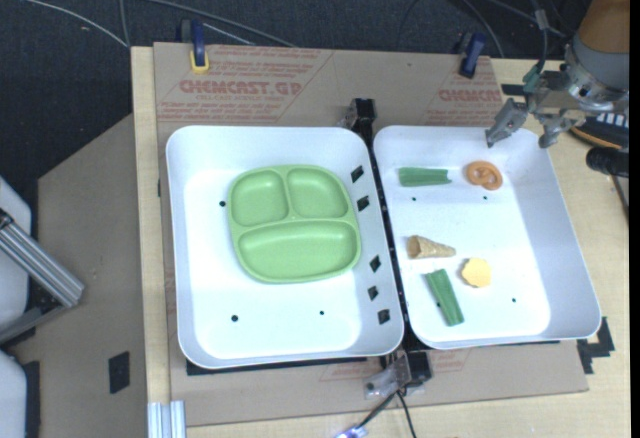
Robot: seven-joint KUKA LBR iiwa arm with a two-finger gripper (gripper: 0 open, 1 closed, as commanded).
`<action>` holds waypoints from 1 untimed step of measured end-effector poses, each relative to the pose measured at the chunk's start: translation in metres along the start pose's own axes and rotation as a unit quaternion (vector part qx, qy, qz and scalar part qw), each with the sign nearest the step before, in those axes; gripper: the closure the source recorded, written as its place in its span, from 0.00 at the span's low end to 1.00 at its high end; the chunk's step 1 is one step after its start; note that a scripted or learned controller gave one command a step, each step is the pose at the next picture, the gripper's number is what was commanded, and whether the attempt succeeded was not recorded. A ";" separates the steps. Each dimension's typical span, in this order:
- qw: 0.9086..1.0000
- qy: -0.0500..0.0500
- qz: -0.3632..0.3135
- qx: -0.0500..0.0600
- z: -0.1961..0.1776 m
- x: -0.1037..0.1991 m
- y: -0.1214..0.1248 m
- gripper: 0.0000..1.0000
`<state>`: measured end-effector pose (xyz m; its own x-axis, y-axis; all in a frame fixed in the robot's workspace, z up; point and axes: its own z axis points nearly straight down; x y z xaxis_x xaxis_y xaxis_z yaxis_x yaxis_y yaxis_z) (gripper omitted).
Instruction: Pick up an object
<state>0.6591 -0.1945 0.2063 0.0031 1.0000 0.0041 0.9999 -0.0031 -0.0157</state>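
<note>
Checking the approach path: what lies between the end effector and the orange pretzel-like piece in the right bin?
In the camera view, only bare white bin floor separates the end effector from the orange pretzel-like piece; nothing sits between them.

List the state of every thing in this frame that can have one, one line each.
Pincer: open, nothing between its fingers, above right bin's far edge.
Green three-compartment plastic plate: flat in left bin, nothing on it.
Green flat strip: lying flat.
Orange ring-shaped piece: lying flat.
Tan wedge: on its side.
Yellow chunk: resting loose.
Dark green stick: lying flat.
</note>
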 end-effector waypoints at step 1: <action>1.000 -0.002 -0.002 -0.008 -0.010 0.001 0.003 0.00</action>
<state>0.6623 -0.1939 0.2161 -0.0004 1.0000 0.0005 1.0000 0.0004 -0.0004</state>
